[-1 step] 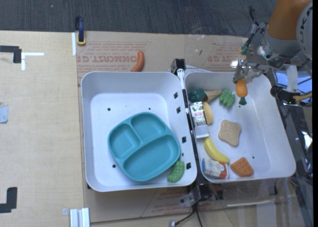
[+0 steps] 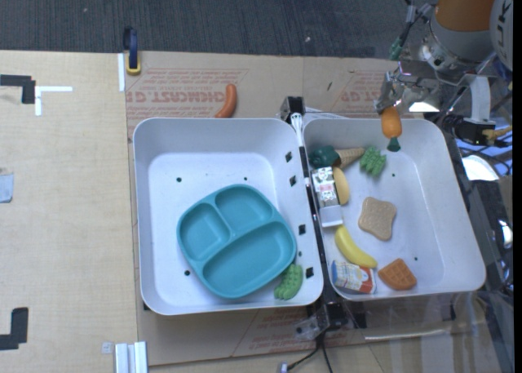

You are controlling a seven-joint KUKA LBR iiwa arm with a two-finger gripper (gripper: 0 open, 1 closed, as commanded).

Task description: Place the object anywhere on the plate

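A teal plate [image 2: 236, 241] with three compartments lies in the left bin [image 2: 163, 143], toward its front. My gripper [image 2: 391, 104] hangs over the far edge of the right bin [image 2: 444, 224]. It is shut on a small orange carrot [image 2: 391, 124], which dangles upright with its green tip pointing down, above the bin floor. The carrot is well to the right of the plate and farther back.
A green pickle-like toy [image 2: 289, 281] lies beside the plate's front right rim. The right bin holds a bread slice [image 2: 378, 218], a banana [image 2: 355, 247], an orange wedge [image 2: 397, 275], a carton [image 2: 326, 188] and green toys [image 2: 373, 161]. A sausage [image 2: 227, 100] lies behind the left bin.
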